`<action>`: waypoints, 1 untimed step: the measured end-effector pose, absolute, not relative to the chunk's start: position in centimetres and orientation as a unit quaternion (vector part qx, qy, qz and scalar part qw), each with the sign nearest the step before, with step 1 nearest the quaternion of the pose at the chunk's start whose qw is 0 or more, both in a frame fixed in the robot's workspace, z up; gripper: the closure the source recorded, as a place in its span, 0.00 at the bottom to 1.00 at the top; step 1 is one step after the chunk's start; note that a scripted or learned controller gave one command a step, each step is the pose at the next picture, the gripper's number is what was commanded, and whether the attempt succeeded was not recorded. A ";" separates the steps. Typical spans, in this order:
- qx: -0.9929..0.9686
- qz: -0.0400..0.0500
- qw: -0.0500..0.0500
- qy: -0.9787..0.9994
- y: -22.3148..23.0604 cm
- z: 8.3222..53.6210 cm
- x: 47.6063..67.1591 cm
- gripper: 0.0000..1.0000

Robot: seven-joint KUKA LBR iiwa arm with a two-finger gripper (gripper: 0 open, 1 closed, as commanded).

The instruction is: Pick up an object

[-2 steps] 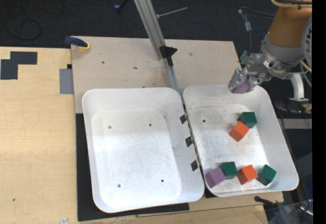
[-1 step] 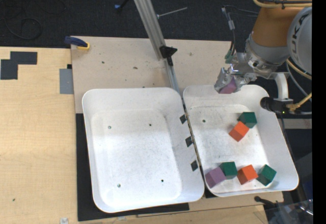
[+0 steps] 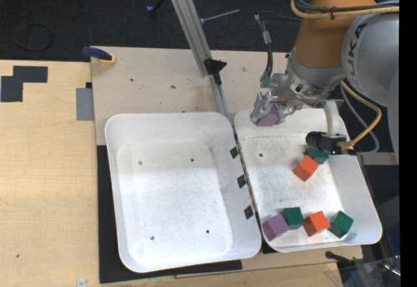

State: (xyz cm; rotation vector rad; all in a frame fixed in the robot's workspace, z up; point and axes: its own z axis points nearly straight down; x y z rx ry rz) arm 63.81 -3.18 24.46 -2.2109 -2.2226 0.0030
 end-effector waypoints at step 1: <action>-0.705 0.001 0.003 -0.709 1.7 24.9 63.5 1.00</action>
